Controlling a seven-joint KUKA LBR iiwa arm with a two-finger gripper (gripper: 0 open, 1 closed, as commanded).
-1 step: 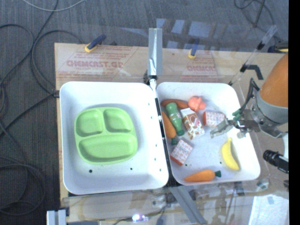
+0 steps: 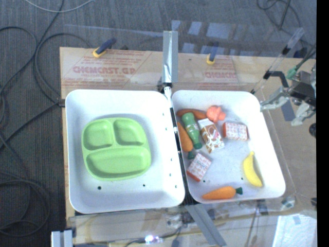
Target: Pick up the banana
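Yellow and smooth, the small curved plastic toy banana (image 2: 252, 170) lies flat in the right-hand shallow white bin (image 2: 267, 118), near its right wall, just above the orange toy carrot with a green top (image 2: 222, 193) and well apart from the little red-and-white toy food boxes (image 2: 211, 136). It looks light, stiff and a bit slippery, so I think the best place to take it is across its thick middle, where it is widest and nothing crowds it. The grey robot gripper (image 2: 295, 94) hangs off to the right, outside the bin, and I cannot tell if its jaws are open or closed.
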